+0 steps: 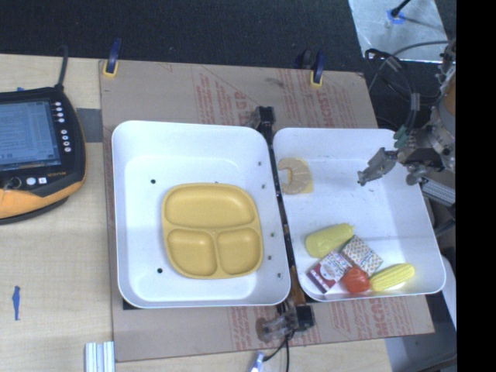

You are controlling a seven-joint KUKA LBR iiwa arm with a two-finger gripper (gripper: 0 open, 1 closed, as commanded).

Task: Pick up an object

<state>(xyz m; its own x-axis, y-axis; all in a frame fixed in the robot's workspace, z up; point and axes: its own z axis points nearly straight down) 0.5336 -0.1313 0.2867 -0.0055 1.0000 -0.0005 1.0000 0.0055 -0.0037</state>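
Gripper [377, 167] at right bin [403, 208] 2 o'clock edge; finger spread cannot tell. Nothing held. Objects at bin 6 o'clock: 2 corn cobs [328, 239] [392, 277], tomato [356, 280], 2 packets [362, 255] [331, 269]. Cookie [295, 175] at 10 o'clock. Yellow tray [211, 229] in left bin [139, 153].

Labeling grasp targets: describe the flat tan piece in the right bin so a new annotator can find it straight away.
Start at the right-hand white bin, the one without the yellow divided plate. Look at its far left corner, against the wall shared with the left bin: the tan piece lies there alone. It is flat, pale and roundish with a notch, unlike the bright, bulky yellow and red toys clustered at the near edge.
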